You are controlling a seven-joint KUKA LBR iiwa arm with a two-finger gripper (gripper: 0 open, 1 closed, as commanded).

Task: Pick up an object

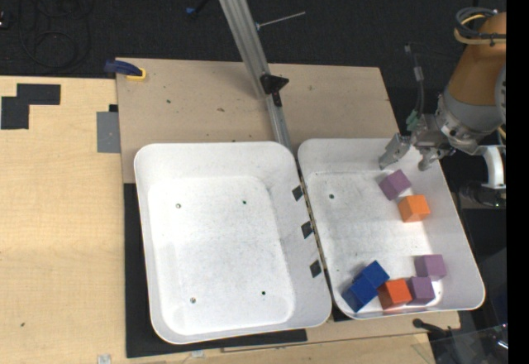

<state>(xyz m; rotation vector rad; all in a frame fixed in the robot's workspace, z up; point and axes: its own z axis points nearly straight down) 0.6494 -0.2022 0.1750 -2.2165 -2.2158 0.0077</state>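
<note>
Over the far corner of the right bin (463, 288), the metal gripper (411, 152) hung with fingers spread, nothing between them. Just below lay a purple cube (395, 184) and an orange cube (414, 207). Blue, orange and purple blocks clustered at the near wall. The left bin (157, 168) sat alongside.

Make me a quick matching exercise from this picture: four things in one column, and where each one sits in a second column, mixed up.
Things:
1. blue block
2. gripper
3. left bin
4. metal pole

Places:
A. leaning up and away from the gap between the bins
B. near front edge of the right bin
C. over the far right corner of the right bin
D. beside the pale wooden board

Pairs: 1-B, 2-C, 3-D, 4-A
</note>
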